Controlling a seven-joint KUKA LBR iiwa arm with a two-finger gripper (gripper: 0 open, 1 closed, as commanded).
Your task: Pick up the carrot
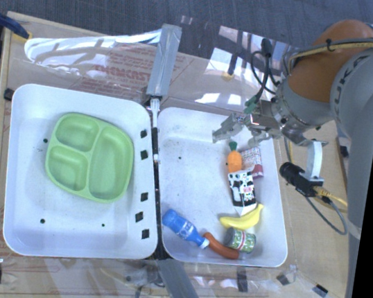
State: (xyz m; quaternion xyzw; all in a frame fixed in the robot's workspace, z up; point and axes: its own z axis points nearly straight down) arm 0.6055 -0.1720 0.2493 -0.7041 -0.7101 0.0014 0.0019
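The carrot (233,161), small and orange with a green top, lies in the right bin (182,179) near its far right side. My gripper (236,137) hangs just above the carrot's green end. Its fingers (219,135) are spread open, and nothing sits between them. The carrot rests against a black-and-white patterned item (241,186) and a reddish packet (255,160).
The right bin also holds a banana (242,219), a green can (241,240), a red sausage-like piece (221,247) and a blue bottle (183,227) near its front edge. A green divided plate (90,158) lies in the left bin (14,216).
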